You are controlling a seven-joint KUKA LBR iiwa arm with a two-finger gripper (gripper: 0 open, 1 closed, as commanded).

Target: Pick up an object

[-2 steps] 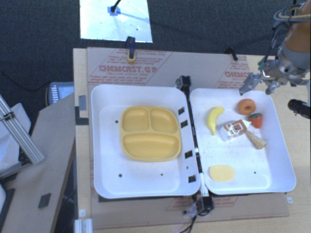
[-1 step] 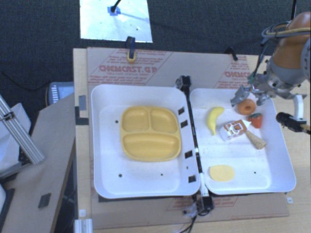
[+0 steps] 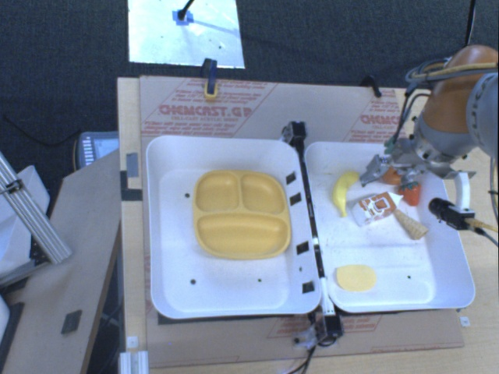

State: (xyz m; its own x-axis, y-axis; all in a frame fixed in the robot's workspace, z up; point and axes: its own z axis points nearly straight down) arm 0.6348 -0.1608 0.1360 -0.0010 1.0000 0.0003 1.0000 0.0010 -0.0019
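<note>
Orange object (image 3: 411,190), small and carrot-like with a red-orange body, lay in the right bin (image 3: 448,291) near its far right corner, partly hidden under the gripper (image 3: 394,170); its full shape could not be made out. Gripper hung directly above it, metal linkage in view; whether it was gripping, closed or spread could not be told.

Right bin, shallow white plastic with rounded corners, also held a banana (image 3: 344,192), smooth and curved, just left of the gripper; a clear wrapped packet (image 3: 376,207) with a red and white label; a waffle cone (image 3: 411,223), tan and ridged, touching the packet's right edge; a flat pale yellow oval disc (image 3: 355,277) near the front, well apart from the rest.

Left bin (image 3: 168,287), same white plastic, held 1 yellow divided plate (image 3: 240,213) with 3 compartments, matte, rounded square, sitting near its centre.
</note>
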